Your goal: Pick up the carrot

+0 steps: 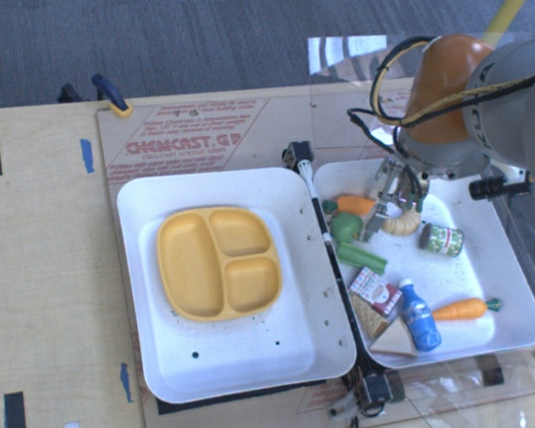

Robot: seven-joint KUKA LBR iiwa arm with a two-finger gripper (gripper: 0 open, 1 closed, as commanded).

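Observation:
The carrot (pixel 458 310) is orange with a green top and lies flat near the front right of the right bin (pixel 509 260). My gripper (pixel 387 217) hangs low over the back of that bin, well behind and to the left of the carrot. It is open, with its fingers spread and nothing between them. One finger (pixel 371 225) points down beside an orange piece (pixel 354 205). A beige lumpy item (pixel 401 225) lies just under the gripper.
In the right bin are a green pepper (pixel 346 227), a green cucumber-like piece (pixel 362 257), a small can (pixel 441 239), a red packet (pixel 374 292), a blue bottle (pixel 418 314) and a pale wedge (pixel 394 339). The left bin (pixel 144 295) holds a yellow divided plate (pixel 219 262).

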